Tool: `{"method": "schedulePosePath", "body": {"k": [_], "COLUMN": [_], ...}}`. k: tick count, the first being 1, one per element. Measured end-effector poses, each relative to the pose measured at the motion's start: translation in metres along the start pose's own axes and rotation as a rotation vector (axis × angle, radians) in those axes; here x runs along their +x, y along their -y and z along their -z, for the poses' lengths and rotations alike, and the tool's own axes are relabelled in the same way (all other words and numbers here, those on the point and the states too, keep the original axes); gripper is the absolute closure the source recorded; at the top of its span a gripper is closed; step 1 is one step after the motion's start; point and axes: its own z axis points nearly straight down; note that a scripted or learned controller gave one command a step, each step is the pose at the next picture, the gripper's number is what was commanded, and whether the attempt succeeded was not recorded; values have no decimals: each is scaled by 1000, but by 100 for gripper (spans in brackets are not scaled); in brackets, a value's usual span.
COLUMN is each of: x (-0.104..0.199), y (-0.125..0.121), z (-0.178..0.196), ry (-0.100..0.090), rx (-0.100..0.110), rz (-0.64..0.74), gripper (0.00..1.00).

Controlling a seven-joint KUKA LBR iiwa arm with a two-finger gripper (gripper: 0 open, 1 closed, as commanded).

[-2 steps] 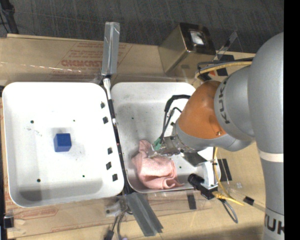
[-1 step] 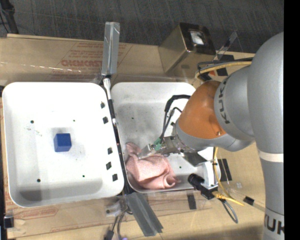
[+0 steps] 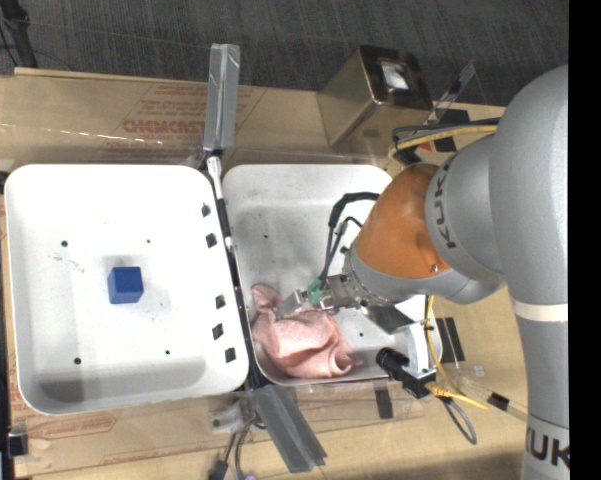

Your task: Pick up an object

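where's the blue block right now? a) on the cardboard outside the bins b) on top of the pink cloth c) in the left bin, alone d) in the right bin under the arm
c: the blue block sits by itself on the floor of the left bin, while the pink cloth lies in the right bin, where the arm reaches down.

A blue cube [image 3: 126, 284] is seen in the white left bin [image 3: 40, 198]; a pink cloth [image 3: 298, 340] is seen in the white right bin [image 3: 280, 193], beneath a grey, orange-banded arm [image 3: 480, 218].
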Motion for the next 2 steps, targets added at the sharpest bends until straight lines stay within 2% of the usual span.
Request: {"method": "schedulePosePath", "body": {"k": [1,2], "x": [0,0], "y": [-1,-1], "z": [10,10], "ry": [0,1], "rx": [0,0], "rz": [5,5], "gripper": [100,0]}}
